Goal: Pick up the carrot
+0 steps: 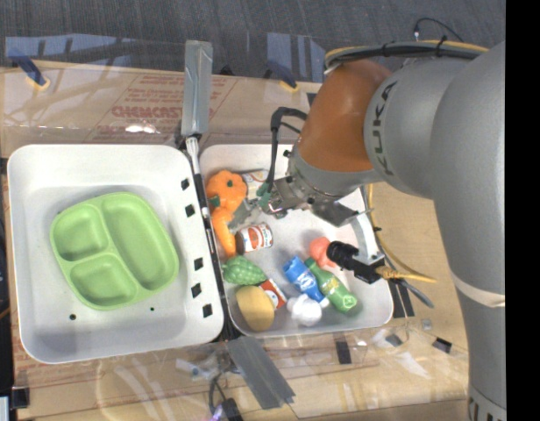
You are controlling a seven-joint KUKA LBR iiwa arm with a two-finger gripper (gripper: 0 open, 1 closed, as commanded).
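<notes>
Gripper (255, 202) hangs low in the right bin (375, 316), poised to grasp; finger spread cannot be told. Carrot (222, 232) lies just below-left of it, against the bin wall, ungrasped.

Light is even and fairly bright, falling from above. The left bin (24, 235) reads almost pure white, its rim near washed out, with a soft shadow along the inside wall nearest the divider. Clear tape above that bin shows pale glare streaks. The arm (445, 86), close to the lens, looks slightly soft and casts a dim shadow right of it. Overall sharpness is modest, a little grainy.
</notes>
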